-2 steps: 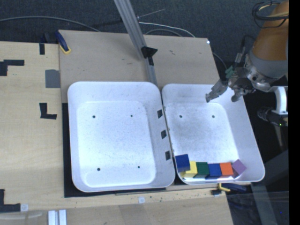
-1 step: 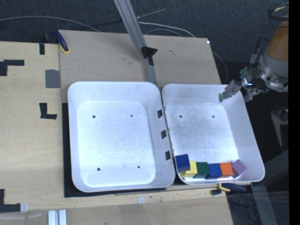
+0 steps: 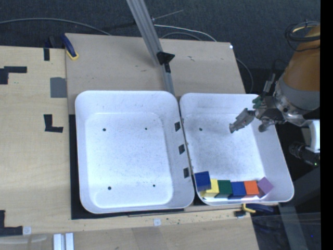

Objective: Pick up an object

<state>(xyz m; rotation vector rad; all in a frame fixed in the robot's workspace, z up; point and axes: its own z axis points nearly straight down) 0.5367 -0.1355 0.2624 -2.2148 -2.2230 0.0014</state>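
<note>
Arm: the grey arm with the orange band reaches in from the right, its wrist above the right edge of the right-hand bin.
Claw: the two-finger gripper points leftward and slightly down over the upper middle of the right-hand shallow white plastic bin.
Claw opening: it cannot be told whether the claw is spread or pressed together; the tip reads as one grey, blurred shape.
Claw contents: nothing shows at its tip, and the white bin floor lies bare around it.
Claw contact: whether the tip touches the bin floor or hangs just above it cannot be told.
Task objects: a row of small blocks lies along the near wall of the right-hand bin, well apart from the claw.
Row, left to right: a blue cube standing a little higher, a yellow block under and beside it, a green block, a second blue block, an orange block, and a pale purple block tilted against the bin's near right corner.
Spacing: the blocks sit touching or just beside one another.
Left bin: the left-hand shallow white plastic bin lies beside the right one, the rims meeting.
Bench: both bins rest on a light wooden bench top.
Pole: a slanted grey metal pole rises from behind the bins where they meet.
</note>
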